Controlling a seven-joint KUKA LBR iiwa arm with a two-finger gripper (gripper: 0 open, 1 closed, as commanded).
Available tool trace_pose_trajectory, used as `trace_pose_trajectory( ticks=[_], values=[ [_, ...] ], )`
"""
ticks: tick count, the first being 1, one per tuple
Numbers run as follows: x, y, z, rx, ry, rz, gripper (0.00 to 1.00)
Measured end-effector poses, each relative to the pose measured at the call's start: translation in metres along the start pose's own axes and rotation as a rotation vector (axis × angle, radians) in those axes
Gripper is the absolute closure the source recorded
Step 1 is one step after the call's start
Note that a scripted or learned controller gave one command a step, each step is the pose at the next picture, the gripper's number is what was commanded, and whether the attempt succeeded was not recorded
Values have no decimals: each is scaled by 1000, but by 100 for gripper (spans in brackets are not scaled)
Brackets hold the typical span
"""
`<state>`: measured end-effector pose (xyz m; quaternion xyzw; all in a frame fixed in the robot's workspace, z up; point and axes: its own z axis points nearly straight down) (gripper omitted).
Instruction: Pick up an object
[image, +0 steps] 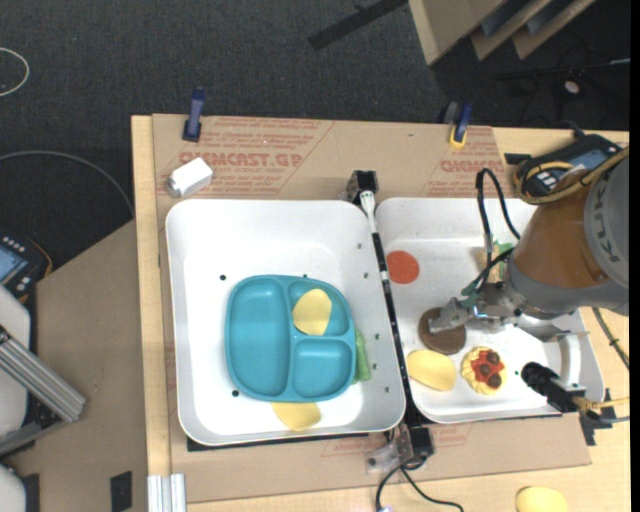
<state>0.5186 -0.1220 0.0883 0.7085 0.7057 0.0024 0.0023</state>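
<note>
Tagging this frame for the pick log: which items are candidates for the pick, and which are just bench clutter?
Candidates:
pincer
brown disc, under the pincer
orange disc
yellow lump
tart
yellow piece in the teal tray
pale piece

Clutter:
blue clamp
second clamp
white block
cables

Bench (300, 150) — cardboard-topped; two white bins (200, 300) side by side; small white block (190, 177).
</note>
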Motion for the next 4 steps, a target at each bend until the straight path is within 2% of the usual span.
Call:
trace_pose_trajectory(
  ticks=[1, 2, 3, 4],
  values=[
    [25, -38, 0, -2, -2, -1, 0],
    [25, -36, -10, -5, -2, -3, 100],
    [94, -33, -142, -8, 2, -14, 100],
    [153, -36, -296, -14, 5, -15, 100]
  ],
)
